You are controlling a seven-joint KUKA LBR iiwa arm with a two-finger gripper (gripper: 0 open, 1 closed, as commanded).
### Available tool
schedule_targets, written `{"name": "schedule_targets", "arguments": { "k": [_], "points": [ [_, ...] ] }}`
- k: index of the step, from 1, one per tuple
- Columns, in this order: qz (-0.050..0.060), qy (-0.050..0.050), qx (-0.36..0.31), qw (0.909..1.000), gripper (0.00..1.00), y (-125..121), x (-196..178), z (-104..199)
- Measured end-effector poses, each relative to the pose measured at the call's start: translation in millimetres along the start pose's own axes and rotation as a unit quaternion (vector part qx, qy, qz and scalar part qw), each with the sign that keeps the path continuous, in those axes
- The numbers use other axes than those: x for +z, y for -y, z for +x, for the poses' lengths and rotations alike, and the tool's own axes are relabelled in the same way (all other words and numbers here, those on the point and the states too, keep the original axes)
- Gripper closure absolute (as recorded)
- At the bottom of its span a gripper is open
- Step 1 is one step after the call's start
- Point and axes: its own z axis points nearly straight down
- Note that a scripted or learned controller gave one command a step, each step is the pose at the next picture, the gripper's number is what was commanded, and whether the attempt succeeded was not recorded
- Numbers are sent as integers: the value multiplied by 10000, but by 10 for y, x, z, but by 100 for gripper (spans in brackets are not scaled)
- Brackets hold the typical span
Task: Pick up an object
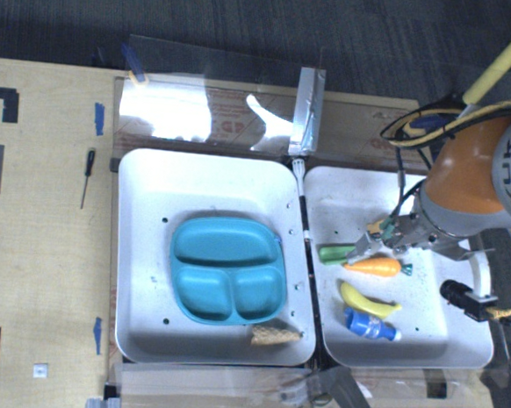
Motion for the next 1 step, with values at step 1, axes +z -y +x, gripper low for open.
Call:
{"name": "schedule_targets", "arguments": {
  "k": [1],
  "points": [
    [-54,16,126,9999,0,104,427,51]
  ]
}}
